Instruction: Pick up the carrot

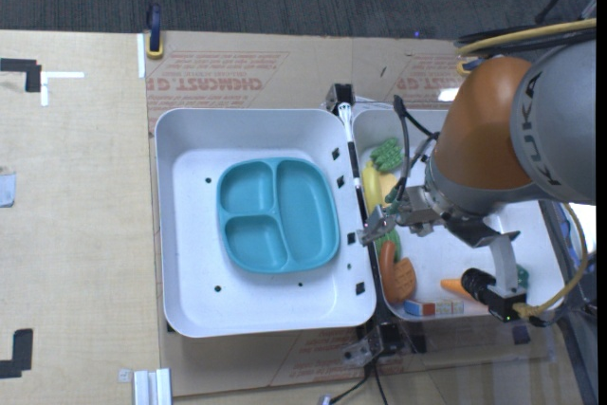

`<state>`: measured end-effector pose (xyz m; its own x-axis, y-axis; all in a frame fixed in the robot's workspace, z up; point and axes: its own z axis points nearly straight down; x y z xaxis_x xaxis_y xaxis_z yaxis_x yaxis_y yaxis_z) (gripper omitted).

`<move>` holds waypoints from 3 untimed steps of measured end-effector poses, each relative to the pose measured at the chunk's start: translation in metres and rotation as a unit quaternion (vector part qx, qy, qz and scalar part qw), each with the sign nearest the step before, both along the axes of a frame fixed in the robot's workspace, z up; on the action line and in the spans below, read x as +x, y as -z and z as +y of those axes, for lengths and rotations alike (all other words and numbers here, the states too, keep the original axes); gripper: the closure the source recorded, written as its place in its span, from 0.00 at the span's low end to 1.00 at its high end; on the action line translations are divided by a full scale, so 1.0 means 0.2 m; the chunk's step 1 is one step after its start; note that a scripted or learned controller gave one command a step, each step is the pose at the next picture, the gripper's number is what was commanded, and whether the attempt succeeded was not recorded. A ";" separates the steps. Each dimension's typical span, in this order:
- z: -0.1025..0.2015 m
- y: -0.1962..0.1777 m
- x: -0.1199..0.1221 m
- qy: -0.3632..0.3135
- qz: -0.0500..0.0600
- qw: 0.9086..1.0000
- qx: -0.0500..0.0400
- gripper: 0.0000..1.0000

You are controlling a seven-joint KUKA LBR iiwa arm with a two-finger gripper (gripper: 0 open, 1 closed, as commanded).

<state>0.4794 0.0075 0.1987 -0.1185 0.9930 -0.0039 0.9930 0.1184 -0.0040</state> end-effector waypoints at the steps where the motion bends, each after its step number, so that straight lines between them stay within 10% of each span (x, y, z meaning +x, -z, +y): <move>1: 0.00 -0.04 0.01 -0.001 0.000 1.000 -0.001 1.00; 2: 0.00 -0.04 0.01 -0.001 0.000 1.000 -0.001 0.00; 3: -0.01 -0.08 0.01 -0.002 0.000 1.000 -0.002 1.00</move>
<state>0.4821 0.0059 0.2152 -0.1226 0.9924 -0.0085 0.9924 0.1226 -0.0052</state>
